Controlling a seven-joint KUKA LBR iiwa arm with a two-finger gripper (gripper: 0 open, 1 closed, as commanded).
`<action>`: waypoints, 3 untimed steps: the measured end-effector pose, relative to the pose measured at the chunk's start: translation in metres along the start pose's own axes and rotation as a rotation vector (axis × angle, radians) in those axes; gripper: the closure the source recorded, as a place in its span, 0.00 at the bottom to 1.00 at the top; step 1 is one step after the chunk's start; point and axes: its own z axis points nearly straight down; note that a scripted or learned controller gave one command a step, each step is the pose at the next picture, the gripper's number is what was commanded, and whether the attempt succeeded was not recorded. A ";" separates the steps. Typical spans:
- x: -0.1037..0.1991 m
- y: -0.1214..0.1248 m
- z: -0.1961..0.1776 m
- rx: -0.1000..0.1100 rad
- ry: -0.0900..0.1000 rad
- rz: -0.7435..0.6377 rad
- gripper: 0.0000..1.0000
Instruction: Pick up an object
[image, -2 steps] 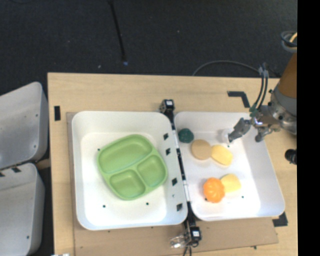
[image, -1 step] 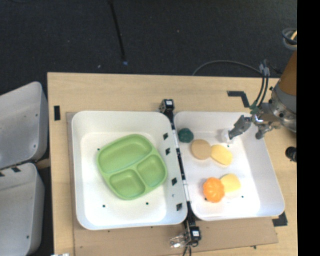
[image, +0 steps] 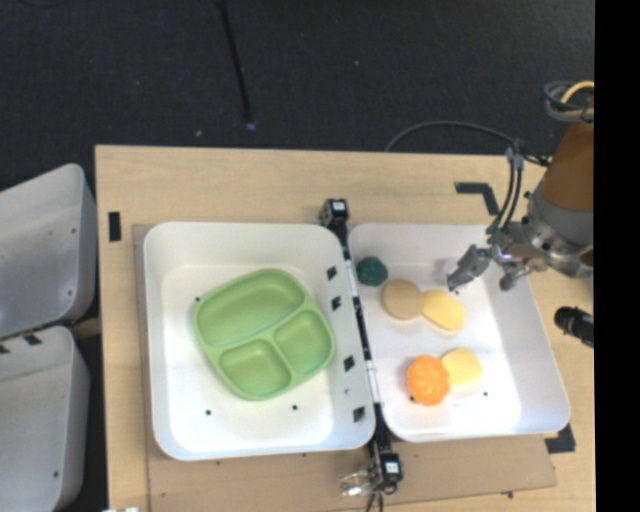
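Reaching in, the arm (image: 565, 190) is cut off at the edge.

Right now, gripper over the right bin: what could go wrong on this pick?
1. The gripper hangs open above the yellow piece, which touches the tan round piece. A descent could nudge both, or close on neither.
2. The orange piece and pale yellow piece also touch, so a finger may not fit between them.
3. The gripper sits near the right bin back wall; a finger might catch it.
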 end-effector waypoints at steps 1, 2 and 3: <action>0.002 -0.003 0.063 0.002 0.001 0.002 0.00; -0.006 -0.005 0.108 0.000 0.000 0.002 0.00; -0.006 -0.003 0.094 -0.006 -0.001 0.005 1.00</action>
